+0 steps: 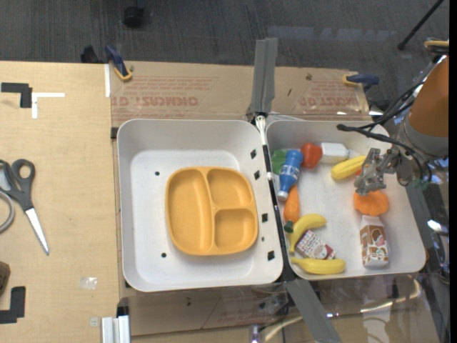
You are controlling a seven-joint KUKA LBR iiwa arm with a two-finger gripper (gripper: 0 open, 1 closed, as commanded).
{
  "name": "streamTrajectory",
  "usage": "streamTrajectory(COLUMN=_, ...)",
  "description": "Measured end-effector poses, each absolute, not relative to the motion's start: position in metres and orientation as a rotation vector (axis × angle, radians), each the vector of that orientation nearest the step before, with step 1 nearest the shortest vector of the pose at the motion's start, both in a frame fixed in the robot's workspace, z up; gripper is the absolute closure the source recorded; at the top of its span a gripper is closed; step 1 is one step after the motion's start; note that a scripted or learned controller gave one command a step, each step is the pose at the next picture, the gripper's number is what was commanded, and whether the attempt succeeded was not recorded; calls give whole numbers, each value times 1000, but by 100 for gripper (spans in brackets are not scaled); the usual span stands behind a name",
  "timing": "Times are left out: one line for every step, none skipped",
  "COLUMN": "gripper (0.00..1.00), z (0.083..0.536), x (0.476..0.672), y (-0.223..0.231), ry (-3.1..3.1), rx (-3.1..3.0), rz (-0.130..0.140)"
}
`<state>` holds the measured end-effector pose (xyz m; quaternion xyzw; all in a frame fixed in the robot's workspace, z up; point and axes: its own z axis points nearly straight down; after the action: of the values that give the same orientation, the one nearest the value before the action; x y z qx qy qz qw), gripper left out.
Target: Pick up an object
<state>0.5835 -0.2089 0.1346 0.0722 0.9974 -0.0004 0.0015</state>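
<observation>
The table (pixel 50 191) is pale wood and carries two shallow white bins side by side. The left bin (pixel 136 191) holds a yellow divided plate (pixel 211 210) lying flat near its middle. The right bin (pixel 335 224) holds the small things.

The arm (pixel 432 106) comes in from the right edge, its orange band high up and grey wrist below, bent down and leftward over the right bin's far right part. Cables loop beside it. The tool (pixel 370 174) hangs at the wrist's end, pointing down just above an orange round fruit (pixel 371 204); how far its fingers stand apart cannot be told, and nothing is seen between them.

In the right bin, a small carton (pixel 374 244) lies near the right wall below the orange fruit. A yellow piece (pixel 348 167) lies just left of the tool, with a white block (pixel 333 150) beyond it. A blue bottle (pixel 289 172) lies tilted near the left wall, a red piece (pixel 311 155) beside it and a carrot (pixel 292 205) below. Two bananas (pixel 308 224) (pixel 319 266) lie at the near side with a small packet (pixel 313 246) between them.

On the table's left lie scissors (pixel 27 200).
</observation>
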Motion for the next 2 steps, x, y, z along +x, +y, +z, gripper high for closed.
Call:
streamTrajectory(gripper=100, z=93, x=598, y=-168, ry=3073, rx=632, rz=0)
streamTrajectory(gripper=100, z=93, x=640, y=-96, ry=3001, rx=916, rz=0)
